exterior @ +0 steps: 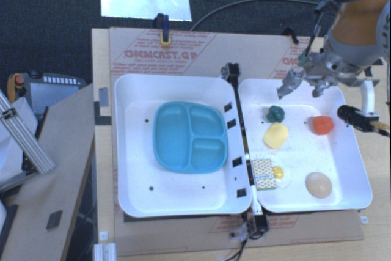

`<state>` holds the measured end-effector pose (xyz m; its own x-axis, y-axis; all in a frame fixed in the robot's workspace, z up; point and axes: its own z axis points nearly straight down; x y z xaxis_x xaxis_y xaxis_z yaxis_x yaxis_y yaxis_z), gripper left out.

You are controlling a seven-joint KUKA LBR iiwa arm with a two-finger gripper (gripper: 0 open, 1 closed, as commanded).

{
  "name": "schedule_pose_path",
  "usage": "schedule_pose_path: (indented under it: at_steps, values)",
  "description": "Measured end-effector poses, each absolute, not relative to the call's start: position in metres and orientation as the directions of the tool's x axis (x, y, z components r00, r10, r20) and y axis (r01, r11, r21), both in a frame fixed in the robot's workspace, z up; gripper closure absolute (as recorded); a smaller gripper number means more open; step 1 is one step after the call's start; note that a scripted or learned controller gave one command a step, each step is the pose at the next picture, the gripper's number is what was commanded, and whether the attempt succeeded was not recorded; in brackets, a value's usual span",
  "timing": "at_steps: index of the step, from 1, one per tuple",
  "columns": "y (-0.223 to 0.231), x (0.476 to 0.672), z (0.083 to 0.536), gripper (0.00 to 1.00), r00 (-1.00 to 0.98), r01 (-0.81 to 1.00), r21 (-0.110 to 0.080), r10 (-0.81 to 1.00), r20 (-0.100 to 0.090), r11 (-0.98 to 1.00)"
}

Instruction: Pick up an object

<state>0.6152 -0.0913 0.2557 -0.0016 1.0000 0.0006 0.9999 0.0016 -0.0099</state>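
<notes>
Hovering over the right bin's (348, 150) far edge, the gripper (303, 88) has its fingers spread apart with nothing between them. Below it lie a green ball (276, 113), yellow lemon (276, 136), orange fruit (322, 124) and egg (318, 184).

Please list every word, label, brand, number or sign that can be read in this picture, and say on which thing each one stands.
"CHEMCAST GP": large red letters on the brown protective sheet under the two white bins, behind the left bin; the last letters are uncertain.
Red lettering on the same sheet behind the right white bin, near the two-finger gripper: too broken up to read.
Small red line under "CHEMCAST": too small to read.
Grey handheld panel at left: nothing legible.
</notes>
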Motion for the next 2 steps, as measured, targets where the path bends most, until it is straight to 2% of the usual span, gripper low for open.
schedule_pose_path:
  at_steps: [1,2]
  values:
    - [-0.091,0.617,0.262,0.0,-0.003,1.0,0.001,1.0,0.0,0.003]
    - [-0.093,0.608,0.208,0.0,-0.001,1.0,-0.001,1.0,0.0,0.001]
